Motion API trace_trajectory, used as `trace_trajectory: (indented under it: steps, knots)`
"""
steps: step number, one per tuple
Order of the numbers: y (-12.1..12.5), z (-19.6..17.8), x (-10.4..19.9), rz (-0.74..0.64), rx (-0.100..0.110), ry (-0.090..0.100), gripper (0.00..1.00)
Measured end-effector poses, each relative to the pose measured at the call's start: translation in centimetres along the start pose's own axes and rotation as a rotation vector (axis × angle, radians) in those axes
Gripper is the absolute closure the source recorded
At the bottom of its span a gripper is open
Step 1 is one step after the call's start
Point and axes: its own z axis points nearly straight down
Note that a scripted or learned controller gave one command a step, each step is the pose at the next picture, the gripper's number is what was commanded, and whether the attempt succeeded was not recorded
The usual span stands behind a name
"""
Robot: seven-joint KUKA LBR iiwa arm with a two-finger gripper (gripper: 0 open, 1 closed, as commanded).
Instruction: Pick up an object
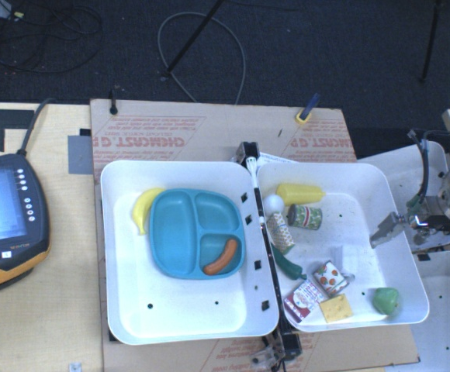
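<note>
The right bin (365,178) holds a yellow block (300,193), a green can (306,217), a white ball (274,202), a striped bottle (279,233) and a dark green vegetable (289,266). Near its front lie two red-and-white packets (318,287), a yellow cheese wedge (335,309) and a green apple (385,301). My gripper (399,227) hangs at the bin's right rim, above the bare floor there and apart from all the objects. Nothing shows in it.
The left bin (124,285) holds a blue divided plate (194,232) with a sausage (222,257) in it, and a banana (142,208) beside it. A teach pendant (4,223) lies far left. Both bins rest on cardboard (209,134).
</note>
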Motion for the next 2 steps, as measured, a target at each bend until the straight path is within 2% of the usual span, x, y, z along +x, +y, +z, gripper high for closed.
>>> trace_trajectory:
  steps: [1, 2]
  knots:
    - [2.5, 9.7, 6.5, -0.005, 0.007, 0.005, 0.0]
    - [8.8, 16.5, 10.4, 0.0, -0.014, -0.016, 0.0]
